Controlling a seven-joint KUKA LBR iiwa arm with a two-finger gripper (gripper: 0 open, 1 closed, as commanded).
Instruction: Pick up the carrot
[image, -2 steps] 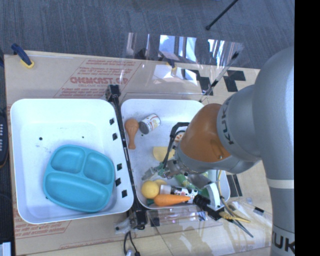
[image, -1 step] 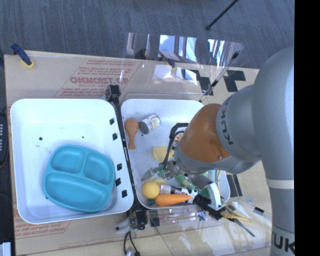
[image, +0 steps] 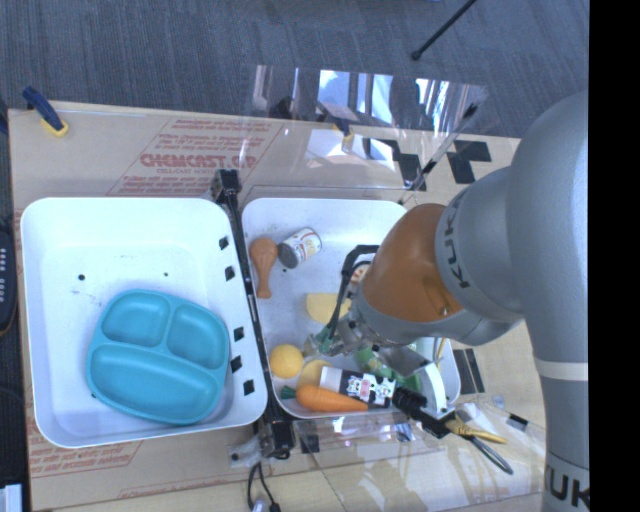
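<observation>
The orange carrot (image: 330, 400) lies on its side at the front edge of the right bin (image: 330, 215), pointing left to right. A black and white labelled object (image: 366, 385) rests right behind and against it. My gripper (image: 342, 340) hangs low in the right bin under the orange wrist band, just behind and slightly above the carrot. The arm's bulk hides most of the gripper, and nothing can be seen held in it.
In the right bin are a brown drumstick (image: 263, 262), a small can (image: 300, 245), a yellow lemon (image: 286, 360) and a pale yellow piece (image: 322, 306). A blue divided tray (image: 160, 355) lies in the left bin (image: 60, 240). The arm covers the right bin's right half.
</observation>
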